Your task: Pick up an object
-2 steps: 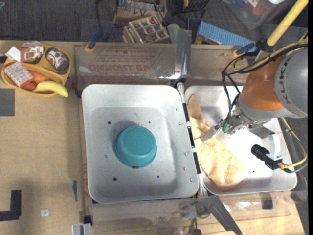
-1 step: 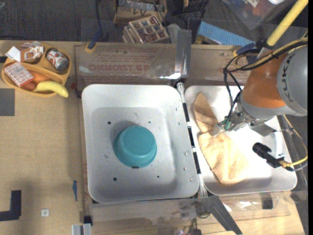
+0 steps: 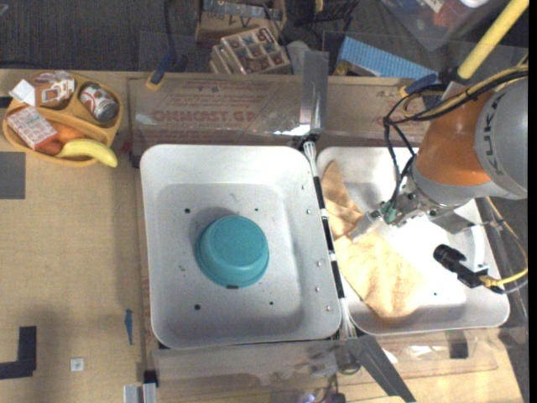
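The claw (image 3: 375,222) is down in the right bin (image 3: 495,313) with its fingers pinched on a raised fold of the tan cloth (image 3: 382,275), which spreads below and to its left, while the teal bowl (image 3: 233,250) sits upside down in the left bin (image 3: 168,183), well off to its left.

I see the arm (image 3: 495,141) reaching in from the right, its grey link and orange band (image 3: 453,154) tilted downward toward the wrist. Below the band, the gripper (image 3: 373,222) points down and to the left, its tip low; I cannot judge its closure from here.
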`<state>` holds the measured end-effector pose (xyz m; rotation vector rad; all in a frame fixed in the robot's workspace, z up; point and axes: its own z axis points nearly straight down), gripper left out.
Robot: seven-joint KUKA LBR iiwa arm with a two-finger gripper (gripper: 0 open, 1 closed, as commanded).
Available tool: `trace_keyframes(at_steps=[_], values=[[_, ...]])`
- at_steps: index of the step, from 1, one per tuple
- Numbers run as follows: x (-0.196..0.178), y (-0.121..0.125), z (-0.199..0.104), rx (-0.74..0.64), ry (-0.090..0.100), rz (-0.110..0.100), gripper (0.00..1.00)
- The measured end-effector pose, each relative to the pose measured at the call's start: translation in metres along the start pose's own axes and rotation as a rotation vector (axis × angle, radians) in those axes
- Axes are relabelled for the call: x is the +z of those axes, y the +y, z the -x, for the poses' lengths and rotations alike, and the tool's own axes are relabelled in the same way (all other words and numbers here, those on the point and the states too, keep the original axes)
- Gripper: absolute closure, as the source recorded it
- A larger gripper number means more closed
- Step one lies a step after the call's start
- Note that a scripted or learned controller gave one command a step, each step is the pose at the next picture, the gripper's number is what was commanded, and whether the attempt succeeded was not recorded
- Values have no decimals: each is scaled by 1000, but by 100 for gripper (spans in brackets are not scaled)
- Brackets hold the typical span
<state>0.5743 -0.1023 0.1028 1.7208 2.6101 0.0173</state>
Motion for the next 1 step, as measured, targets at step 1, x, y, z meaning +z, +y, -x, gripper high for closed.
trace_keyframes(at_steps=[1], values=[[12,33,16,53,0,-7,0]])
